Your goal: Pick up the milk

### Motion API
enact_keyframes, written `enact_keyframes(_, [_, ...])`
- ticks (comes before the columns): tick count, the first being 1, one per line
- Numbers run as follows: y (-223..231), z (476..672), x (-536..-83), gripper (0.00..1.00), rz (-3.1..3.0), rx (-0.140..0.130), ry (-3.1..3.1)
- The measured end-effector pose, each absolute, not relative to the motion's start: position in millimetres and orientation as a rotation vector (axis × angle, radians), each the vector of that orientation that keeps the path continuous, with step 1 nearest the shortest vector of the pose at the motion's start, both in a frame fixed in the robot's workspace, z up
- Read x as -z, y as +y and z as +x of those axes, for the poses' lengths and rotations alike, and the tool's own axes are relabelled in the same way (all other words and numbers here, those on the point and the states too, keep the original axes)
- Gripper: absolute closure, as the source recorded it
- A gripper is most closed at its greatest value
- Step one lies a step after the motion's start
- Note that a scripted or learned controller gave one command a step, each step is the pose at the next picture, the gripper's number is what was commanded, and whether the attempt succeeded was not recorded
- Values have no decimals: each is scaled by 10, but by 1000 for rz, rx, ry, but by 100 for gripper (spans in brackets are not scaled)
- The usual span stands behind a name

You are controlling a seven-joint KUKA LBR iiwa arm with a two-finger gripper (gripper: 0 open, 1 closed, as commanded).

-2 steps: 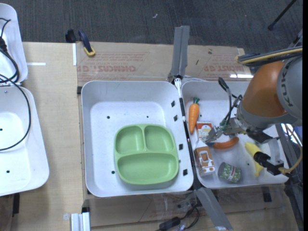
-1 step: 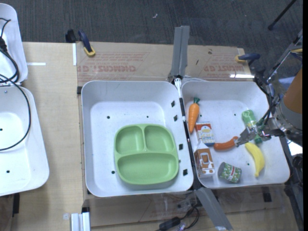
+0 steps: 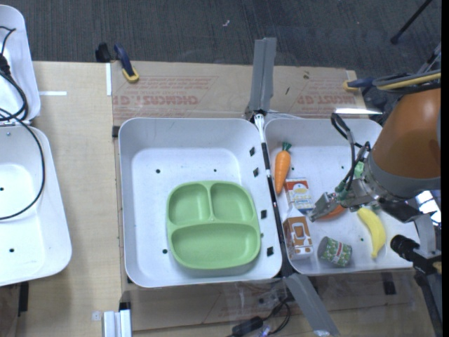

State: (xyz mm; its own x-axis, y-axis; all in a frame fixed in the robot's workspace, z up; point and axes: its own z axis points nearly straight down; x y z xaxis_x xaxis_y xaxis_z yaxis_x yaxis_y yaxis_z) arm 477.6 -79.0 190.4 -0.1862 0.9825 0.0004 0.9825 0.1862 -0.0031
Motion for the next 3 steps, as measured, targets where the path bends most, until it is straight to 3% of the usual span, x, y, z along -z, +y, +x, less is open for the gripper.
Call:
enact_keyframes(1, [85, 4867, -1907, 0, -2072, -4, -2360])
enact_keyframes(2, [72, 4875, -1989, 100, -2075, -6, -2357])
enact_keyframes(3, [72, 4874, -1989, 0, -2076, -6, -2356])
